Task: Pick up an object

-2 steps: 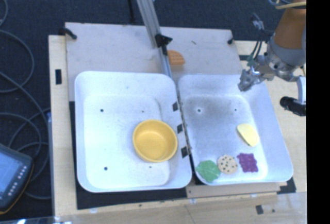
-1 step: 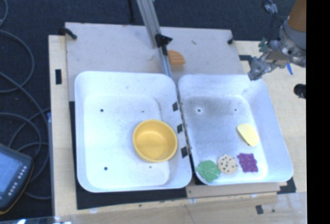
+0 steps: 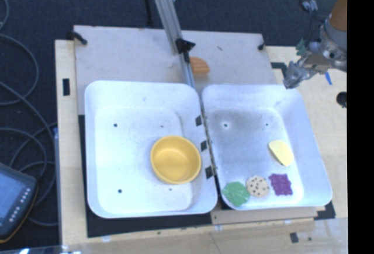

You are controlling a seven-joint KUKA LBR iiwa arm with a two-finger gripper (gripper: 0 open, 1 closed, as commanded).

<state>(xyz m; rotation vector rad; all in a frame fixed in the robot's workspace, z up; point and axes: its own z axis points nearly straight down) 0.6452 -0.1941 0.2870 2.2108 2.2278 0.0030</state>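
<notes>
Yellow bowl [image 3: 175, 159] sits in the left bin [image 3: 117, 107]. Right bin [image 3: 245, 124] holds a yellow wedge [image 3: 281, 152] and, along its near edge, a green piece [image 3: 235, 193], cookie [image 3: 257, 186] and purple piece [image 3: 281, 184]. Gripper [image 3: 292, 77] hangs over the right bin's far right corner; jaw state cannot be told.

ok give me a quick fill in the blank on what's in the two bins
1. The yellow bowl sits in the ____ bin.
2. The purple piece lies to the ____ of the cookie.
3. The green piece lies in the same bin as the ____ wedge.

Missing words: left; right; yellow
</notes>
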